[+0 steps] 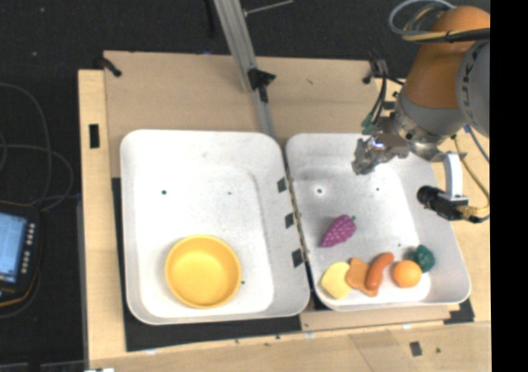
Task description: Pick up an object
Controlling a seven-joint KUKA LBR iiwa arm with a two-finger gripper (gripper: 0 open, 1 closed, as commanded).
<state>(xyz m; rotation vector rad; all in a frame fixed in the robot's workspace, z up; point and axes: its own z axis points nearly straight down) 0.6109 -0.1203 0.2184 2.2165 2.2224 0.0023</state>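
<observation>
Hovering over the upper part of the right bin (pixel 429 280), the pincer (pixel 365 157) carries nothing visible; whether its fingers are spread or pressed together cannot be told from this angle. Candidate objects lie well apart from it along the bin's near edge: purple grapes (pixel 338 230), a yellow piece (pixel 335 279), an orange sausage-shaped piece (pixel 378 270), an orange ball (pixel 406 273) and a dark green item (pixel 424 257). Left bin (pixel 148 156) on the counter (pixel 181 90) holds a yellow bowl (pixel 203 270).

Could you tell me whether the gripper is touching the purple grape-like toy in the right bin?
Apart. The camera view shows the gripper over the far part of the right white bin, with bare bin floor plainly between it and the purple grape-like toy.
</observation>
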